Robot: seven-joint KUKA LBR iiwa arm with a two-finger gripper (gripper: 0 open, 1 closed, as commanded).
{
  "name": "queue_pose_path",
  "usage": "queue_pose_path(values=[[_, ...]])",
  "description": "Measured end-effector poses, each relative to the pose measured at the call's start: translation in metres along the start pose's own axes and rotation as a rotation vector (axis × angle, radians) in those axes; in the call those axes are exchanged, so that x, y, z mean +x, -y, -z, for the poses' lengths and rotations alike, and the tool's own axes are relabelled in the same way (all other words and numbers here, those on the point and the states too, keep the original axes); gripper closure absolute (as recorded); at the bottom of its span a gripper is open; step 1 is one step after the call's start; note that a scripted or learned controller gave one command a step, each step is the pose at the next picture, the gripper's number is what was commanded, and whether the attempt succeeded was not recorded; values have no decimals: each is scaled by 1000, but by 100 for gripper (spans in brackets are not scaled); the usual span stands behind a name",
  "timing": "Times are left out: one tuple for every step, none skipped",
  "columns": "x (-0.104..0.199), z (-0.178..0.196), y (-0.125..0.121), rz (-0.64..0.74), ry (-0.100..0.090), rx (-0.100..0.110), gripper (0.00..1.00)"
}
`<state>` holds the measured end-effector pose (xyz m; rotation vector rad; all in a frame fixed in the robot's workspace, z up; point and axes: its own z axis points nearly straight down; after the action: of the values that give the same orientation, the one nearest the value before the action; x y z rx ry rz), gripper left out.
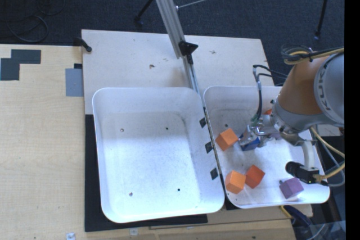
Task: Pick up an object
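- Worktop (39, 137) on the far left is bare wood with a couple of grey patches, nothing to grab there.
- Left bin (107, 121) sits flush against the right bin (236, 99), so whatever gets lifted probably only needs a short hop across the shared wall.
- Metal rail (169, 14) slants up from the seam between the bins; looks like part of the rig, not something to pick.
- All the candidates are in the right bin: an orange cube (227, 139) near the shared wall, another orange cube (235, 181) lower down touching a red cube (255, 176), and a purple cube (291, 188) by the front right corner.
- Hand (251, 140) is down low in the right bin, just beside the upper orange cube, with a small blue bit showing at its tip. Can't tell how wide it's spread or whether it has hold of anything.
- My guess is it's going for that upper orange cube or the blue thing, since it's standing clear of the others.
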<state>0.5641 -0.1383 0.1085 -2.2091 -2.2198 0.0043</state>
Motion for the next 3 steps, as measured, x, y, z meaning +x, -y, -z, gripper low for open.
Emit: queue_pose_path(values=[[67, 85, 28, 0, 3, -11, 100], [160, 81, -1, 2, 2, -8, 100], [217, 105, -35, 0, 3, -9, 100]])
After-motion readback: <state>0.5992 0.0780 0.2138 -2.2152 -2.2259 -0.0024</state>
